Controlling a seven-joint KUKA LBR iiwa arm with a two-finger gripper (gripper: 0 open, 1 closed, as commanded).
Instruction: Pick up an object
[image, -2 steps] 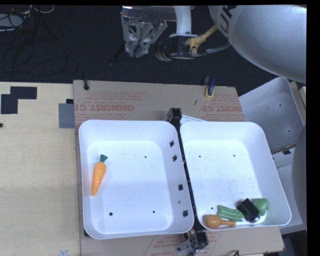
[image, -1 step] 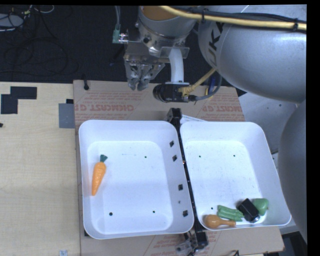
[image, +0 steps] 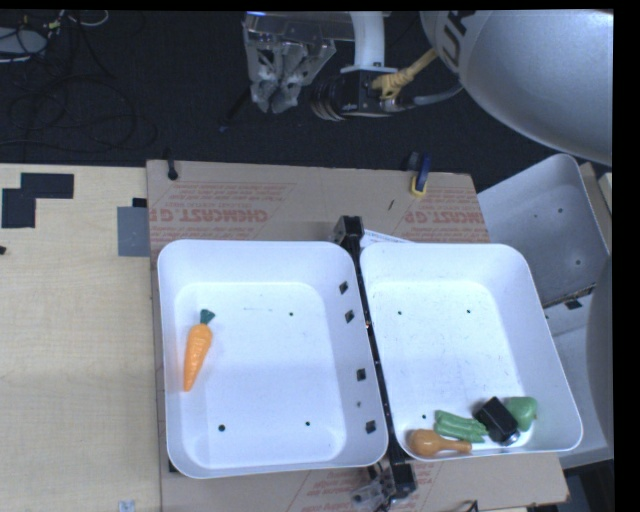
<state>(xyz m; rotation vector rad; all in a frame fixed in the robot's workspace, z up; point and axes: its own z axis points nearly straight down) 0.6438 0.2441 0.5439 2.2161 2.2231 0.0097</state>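
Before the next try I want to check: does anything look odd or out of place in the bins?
Nothing stands out. The carrot lies alone in the left bin; the other toys sit bunched in the right bin's near corner.

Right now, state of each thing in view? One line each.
gripper: raised above the bench, behind the bins, holding nothing
carrot: lying flat in left bin, near its left wall
green pod: lying in right bin, near front corner
black block: resting against the pod
orange pear-shaped toy: lying at front wall

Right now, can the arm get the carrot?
Probably yes. The carrot lies alone in the left bin with nothing over it, and the tool hangs high above the bench.
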